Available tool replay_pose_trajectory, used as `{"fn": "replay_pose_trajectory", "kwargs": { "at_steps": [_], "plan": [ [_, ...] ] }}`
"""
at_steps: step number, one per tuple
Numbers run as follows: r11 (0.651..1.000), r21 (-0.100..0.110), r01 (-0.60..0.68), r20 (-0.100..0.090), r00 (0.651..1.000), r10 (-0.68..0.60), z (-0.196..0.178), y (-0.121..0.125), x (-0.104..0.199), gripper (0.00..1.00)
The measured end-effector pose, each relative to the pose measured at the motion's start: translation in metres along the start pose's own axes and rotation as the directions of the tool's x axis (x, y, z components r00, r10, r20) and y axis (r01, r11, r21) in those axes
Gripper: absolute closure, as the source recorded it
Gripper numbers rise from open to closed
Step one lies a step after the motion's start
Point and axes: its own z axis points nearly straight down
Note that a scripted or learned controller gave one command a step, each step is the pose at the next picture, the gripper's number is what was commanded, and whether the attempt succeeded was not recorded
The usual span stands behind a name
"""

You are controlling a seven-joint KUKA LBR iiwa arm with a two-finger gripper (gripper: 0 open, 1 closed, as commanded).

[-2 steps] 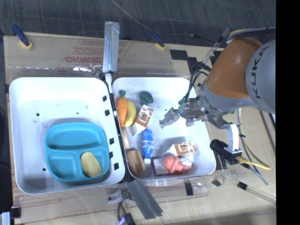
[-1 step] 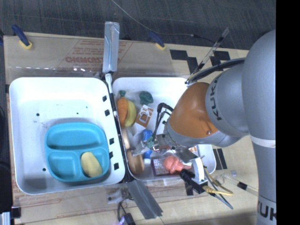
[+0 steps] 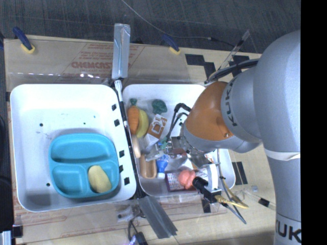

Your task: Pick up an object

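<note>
You are looking down on two shallow white bins side by side, the left bin (image 3: 30,137) and the right bin (image 3: 168,89). The grey arm with its orange band (image 3: 212,117) reaches in from the right and hangs over the right bin, where its gripper (image 3: 168,147) sits low among the clutter; you cannot tell how it stands.

In the left bin a light blue, three-compartment plastic tray (image 3: 76,160) carries a yellow, lemon-shaped object (image 3: 99,179) in its lower right compartment, long axis running roughly up and down the view, leaning slightly left at the top.

The right bin holds an orange carrot-shaped toy (image 3: 134,120) beside a yellow banana-like piece (image 3: 143,122), both lying lengthwise along the bin's left wall, a small dark green lump (image 3: 159,106), a printed orange-and-white packet (image 3: 158,125), a tan wooden block (image 3: 148,167) and a pink rounded toy (image 3: 186,178) near the front wall.
</note>
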Motion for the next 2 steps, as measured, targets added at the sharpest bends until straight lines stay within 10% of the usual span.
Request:
{"fn": "replay_pose_trajectory", "kwargs": {
  "at_steps": [1, 2],
  "plan": [
    [1.000, -0.004, 0.008, -0.003, 1.000, -0.008, -0.012, 0.003, 0.002, 1.00],
    [0.996, 0.001, -0.088, -0.001, 0.996, 0.088, -0.099, 0.047, 0.077, 1.00]
  ]
}}
